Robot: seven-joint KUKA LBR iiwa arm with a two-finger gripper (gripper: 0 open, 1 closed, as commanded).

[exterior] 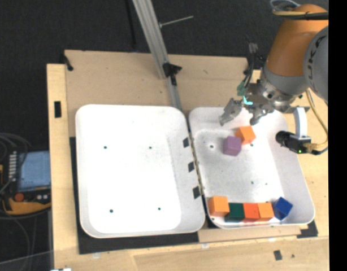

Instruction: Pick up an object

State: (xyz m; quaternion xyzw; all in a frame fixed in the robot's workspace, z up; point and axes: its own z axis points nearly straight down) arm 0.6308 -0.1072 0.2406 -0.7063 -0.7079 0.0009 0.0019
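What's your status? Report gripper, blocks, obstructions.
Gripper open, nothing between fingers, above right bin far end. Orange block and purple block just below it, touching. Five blocks lined along near wall. No obstruction.

I see two white bins (134, 168), lightly speckled, on a tan bench (122, 72). The right bin holds a purple block (232, 146), an orange block (246, 134), and a row: orange (219, 205), green (236, 211), red-orange (251, 210), orange (265, 210), blue (282, 207). My arm (292, 49) is orange and grey.
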